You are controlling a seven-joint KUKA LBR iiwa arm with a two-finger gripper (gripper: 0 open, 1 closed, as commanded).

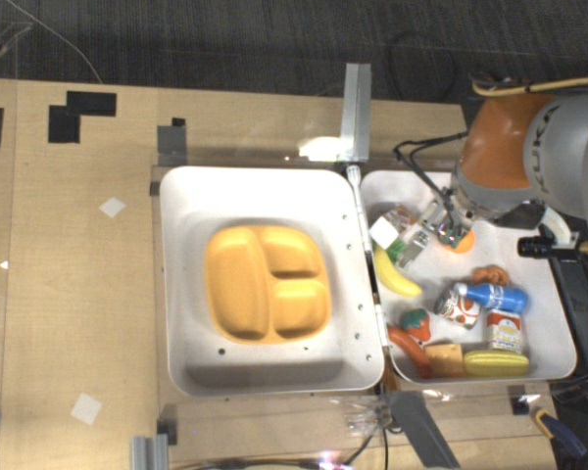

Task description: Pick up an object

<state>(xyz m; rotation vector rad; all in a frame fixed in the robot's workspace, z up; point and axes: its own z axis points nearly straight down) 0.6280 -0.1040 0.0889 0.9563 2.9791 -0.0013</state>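
Note:
The right bin (pixel 566 355) holds a jumble of small items. My gripper (pixel 423 231) hangs low over the bin's upper left part, below the grey arm and its orange band (pixel 498 145). Right beside its tip lie a white block (pixel 383 231) and a small green piece (pixel 408 253). A yellow banana (pixel 396 275) lies just below them, and an orange item (pixel 462 242) sits to the gripper's right. I see nothing clearly held.
Lower in the right bin are a blue bottle (pixel 497 297), a red-and-white can (pixel 458 305), a red-green toy (pixel 415 323), a wooden block (pixel 446 358) and a yellow piece (pixel 495 362). The left bin (pixel 176 262) holds a yellow divided tray (pixel 267 282).

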